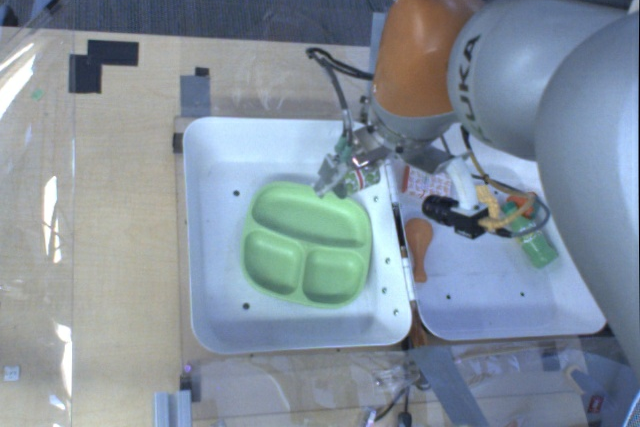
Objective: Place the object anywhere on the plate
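Tool at rim of one green three-compartment plastic plate, just below-left.
Cannot tell whether clenched or released; two shallow white bins beneath.

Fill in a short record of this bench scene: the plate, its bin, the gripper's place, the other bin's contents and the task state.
plate: green plate, three compartments, nothing lying in them
plate location: left bin
gripper position: gripper at the plate's far right rim
other bin: right bin holds a brown spoon-like item and a green object, among other small things
task state: no object on the plate yet
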### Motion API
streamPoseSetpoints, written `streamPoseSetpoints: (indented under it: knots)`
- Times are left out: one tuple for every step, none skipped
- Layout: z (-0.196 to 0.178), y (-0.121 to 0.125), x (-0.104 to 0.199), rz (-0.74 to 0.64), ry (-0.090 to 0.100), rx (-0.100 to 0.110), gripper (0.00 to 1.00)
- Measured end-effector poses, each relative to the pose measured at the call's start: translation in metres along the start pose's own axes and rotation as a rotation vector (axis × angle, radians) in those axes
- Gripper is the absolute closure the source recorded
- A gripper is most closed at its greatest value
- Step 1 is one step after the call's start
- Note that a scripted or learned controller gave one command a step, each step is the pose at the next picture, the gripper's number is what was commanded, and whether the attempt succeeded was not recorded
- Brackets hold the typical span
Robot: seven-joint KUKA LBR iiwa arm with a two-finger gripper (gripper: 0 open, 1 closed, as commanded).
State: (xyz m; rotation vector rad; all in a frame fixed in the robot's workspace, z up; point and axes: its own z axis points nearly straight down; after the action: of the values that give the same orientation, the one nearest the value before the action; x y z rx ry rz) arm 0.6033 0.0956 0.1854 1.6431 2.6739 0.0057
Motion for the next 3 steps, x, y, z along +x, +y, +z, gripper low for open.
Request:
streamPoseSetpoints:
  knots:
    - [0.0000,0.0000,0.0000,0.000,0.000,0.000,0.00]
    - [0.0000,0.0000,0.0000,0.000,0.000,0.000,0.00]
    - [0.0000,0.0000,0.0000,0.000,0.000,0.000,0.00]
